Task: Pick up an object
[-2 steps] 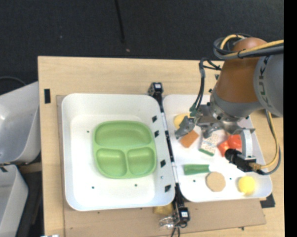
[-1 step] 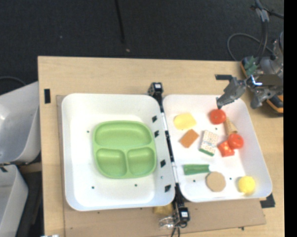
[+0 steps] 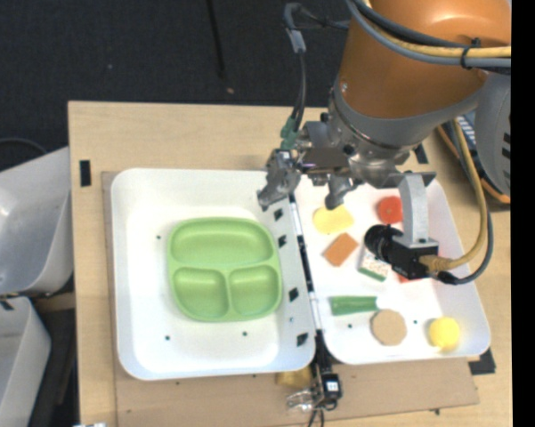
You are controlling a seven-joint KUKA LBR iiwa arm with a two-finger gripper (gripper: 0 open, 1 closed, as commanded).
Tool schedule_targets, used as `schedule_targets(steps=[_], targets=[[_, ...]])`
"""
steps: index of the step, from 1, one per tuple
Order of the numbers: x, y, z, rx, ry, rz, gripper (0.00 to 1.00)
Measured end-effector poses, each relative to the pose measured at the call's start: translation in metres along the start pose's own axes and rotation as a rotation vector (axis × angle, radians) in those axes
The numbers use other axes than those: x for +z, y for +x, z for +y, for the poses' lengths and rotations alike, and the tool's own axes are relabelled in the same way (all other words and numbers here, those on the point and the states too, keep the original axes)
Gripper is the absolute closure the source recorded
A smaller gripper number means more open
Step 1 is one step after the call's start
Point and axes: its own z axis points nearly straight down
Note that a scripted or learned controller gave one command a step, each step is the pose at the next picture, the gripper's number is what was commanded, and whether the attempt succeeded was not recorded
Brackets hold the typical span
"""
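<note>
The right bin (image 3: pixel 463 310) holds several small items: a yellow piece (image 3: pixel 332 220), an orange square (image 3: pixel 340 249), a red item (image 3: pixel 389 209), a white-and-green card (image 3: pixel 372 266), a green stick (image 3: pixel 352 305), a tan disc (image 3: pixel 389 327) and a yellow ball (image 3: pixel 443 331). My gripper (image 3: pixel 338 192) hangs under the orange wrist band at the bin's far left, just above the yellow piece. Nothing is seen held in it.
The left bin (image 3: pixel 142 327) carries a green divided plate (image 3: pixel 224 268). A black fitting with a cable (image 3: pixel 399 249) hangs over the middle of the right bin. The divider (image 3: pixel 301 274) between the two bins runs just left of the gripper.
</note>
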Motion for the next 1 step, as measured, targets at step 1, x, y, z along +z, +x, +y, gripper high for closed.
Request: schedule_targets(steps=[1], targets=[[0.0717, 0.0698, -0.0158, 0.007, 0.005, -0.004, 0.00]])
